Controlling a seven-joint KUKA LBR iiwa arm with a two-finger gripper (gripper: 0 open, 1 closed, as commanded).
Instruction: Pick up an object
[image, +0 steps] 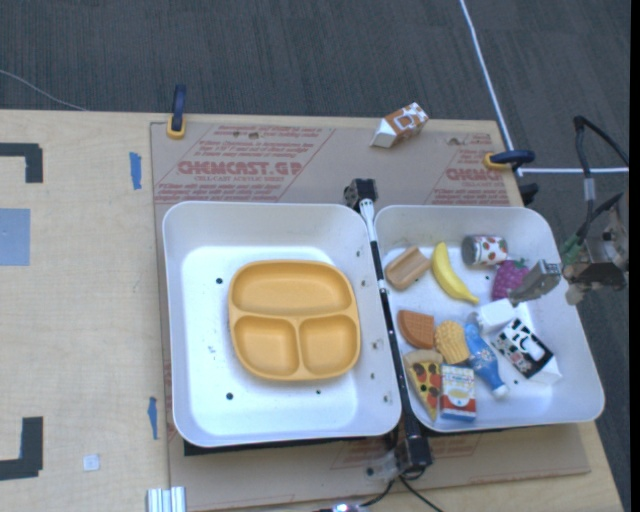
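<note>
Over the right bin's (583, 352) edge, gripper (545, 281) beside purple grapes (508, 276)

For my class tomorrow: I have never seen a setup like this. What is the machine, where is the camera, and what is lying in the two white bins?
One camera looks down at a slant on a bench. Two shallow white bins sit side by side. The left bin holds a yellow divided tray. The right bin holds toy food: a banana, purple grapes, a small can, a bread piece, a pizza slice, a blue bottle and small cartons. The machine is a robot arm reaching in from the right; its tool is over the right bin's far right side, beside the grapes. Nothing is visibly between its fingers. A little carton lies outside the bins, on the board behind them.
</note>
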